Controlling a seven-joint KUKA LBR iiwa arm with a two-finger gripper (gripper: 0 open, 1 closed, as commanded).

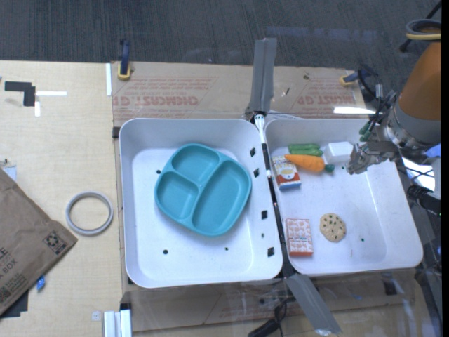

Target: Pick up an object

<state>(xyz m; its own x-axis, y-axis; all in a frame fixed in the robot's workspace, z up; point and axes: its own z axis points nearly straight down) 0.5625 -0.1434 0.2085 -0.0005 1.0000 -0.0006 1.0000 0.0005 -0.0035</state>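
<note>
Camera view: white block (338, 151) beside fingers (356, 161).

1 fixed overhead camera slants onto bins (133, 188).

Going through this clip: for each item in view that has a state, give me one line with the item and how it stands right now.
Pincer: low over the right bin's far side, holding nothing visible.
Teal plate: flat, face up in the left bin.
Carrot: lying on its side, against the green vegetable.
White block: beside the pincer.
Cookie: lying flat.
Small carton: lying flat.
Red packet: lying flat.
Tape ring: flat on the bench.
</note>
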